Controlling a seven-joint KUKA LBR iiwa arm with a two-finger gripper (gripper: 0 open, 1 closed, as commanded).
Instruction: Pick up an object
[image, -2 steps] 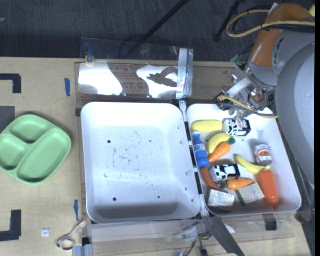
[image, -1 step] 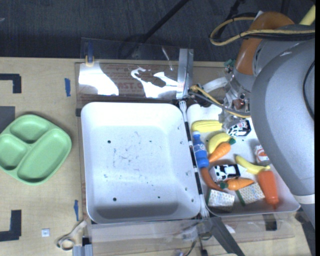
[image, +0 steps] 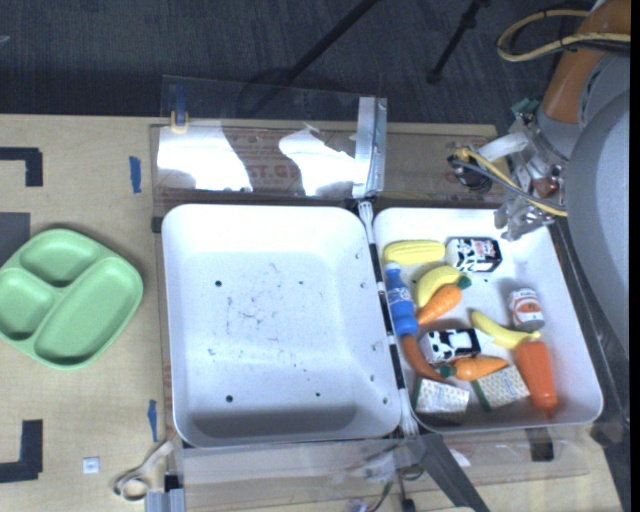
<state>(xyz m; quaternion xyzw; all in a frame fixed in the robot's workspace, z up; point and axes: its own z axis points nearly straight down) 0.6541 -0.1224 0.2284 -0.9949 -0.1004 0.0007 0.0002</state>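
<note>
Gripper hangs over the right bin's far edge; its state cannot be told. Toy carrots and bananas crowd the bin's middle and near edge; a descent risks pinching two or slipping.

The right bin holds toy groceries: a yellow corn cob and cow-print carton near its far edge, a blue bottle along its left wall, carrots, a banana and a can.
</note>
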